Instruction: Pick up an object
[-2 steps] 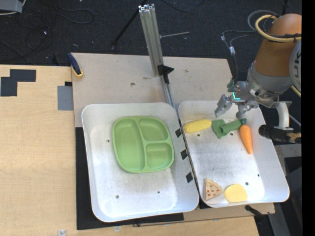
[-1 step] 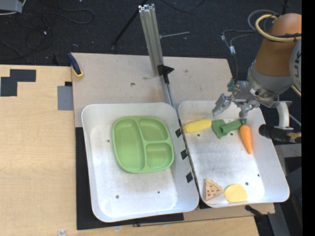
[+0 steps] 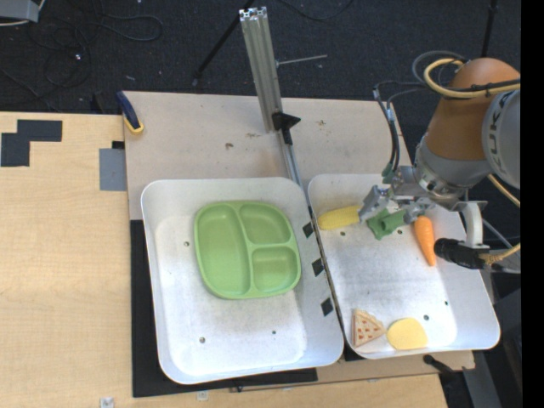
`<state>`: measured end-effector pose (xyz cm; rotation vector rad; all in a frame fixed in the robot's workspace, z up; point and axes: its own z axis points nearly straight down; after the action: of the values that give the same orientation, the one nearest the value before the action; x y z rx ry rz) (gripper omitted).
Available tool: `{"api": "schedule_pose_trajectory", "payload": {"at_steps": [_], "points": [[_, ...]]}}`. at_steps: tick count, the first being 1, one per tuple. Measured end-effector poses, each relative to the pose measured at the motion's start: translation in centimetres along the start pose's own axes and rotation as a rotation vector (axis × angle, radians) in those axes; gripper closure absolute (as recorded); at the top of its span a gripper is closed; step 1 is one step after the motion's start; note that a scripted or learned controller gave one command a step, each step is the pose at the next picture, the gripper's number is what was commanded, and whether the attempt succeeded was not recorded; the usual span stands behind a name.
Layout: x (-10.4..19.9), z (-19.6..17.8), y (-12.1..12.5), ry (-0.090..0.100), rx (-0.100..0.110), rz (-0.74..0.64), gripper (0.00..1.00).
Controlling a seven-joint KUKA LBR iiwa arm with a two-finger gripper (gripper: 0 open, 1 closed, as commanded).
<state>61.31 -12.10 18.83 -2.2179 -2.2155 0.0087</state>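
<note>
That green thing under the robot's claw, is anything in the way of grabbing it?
Nothing visible lies between them: the gripper is right at the small green object in the right bin. Close neighbours are a yellow piece to its left and an orange carrot to its right, which the fingers could bump.

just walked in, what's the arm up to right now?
The arm's end effector is down in the right bin, at its far end, right over a small green object. Whether it has a grip on it can't be told from this angle. A yellow piece lies just left of it, a carrot just right. A pizza slice and a yellow round piece sit at the near edge. The left bin holds a green divided plate.
</note>
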Motion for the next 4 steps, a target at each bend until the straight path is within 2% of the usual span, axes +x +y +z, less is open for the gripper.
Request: {"api": "schedule_pose_trajectory", "payload": {"at_steps": [1, 2, 3, 4], "points": [[0.9, 6.0, -0.3, 0.001, 0.000, 0.001, 0.00], [0.9, 9.8, -0.1, 0.000, -0.008, 0.000, 0.00], [0.8, 8.6, 0.0, 0.001, -0.014, 0.003, 1.00], [0.4, 2.6, -0.7, -0.001, -0.010, 0.004, 1.00]]}}
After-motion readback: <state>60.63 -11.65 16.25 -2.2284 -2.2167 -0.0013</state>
